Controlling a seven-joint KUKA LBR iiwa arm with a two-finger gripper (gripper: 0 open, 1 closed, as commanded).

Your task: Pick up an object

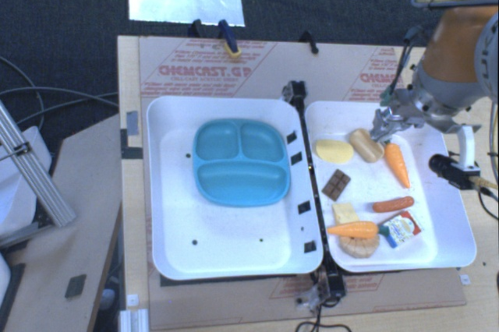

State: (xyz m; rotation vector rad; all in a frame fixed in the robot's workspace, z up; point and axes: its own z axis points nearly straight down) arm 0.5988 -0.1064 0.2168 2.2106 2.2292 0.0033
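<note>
My gripper hangs over the back of the right bin, just above a tan bread roll and the top of an orange carrot. I see nothing held between its fingers. Other toy food lies in that bin: a yellow slice, a brown chocolate piece, a red sausage, a second carrot, a cheese wedge, a round cookie and a small red-and-white carton.
The left bin holds a blue divided plate. A black divider with clips runs between the bins. A black fitting on the arm hangs over the right bin's right side.
</note>
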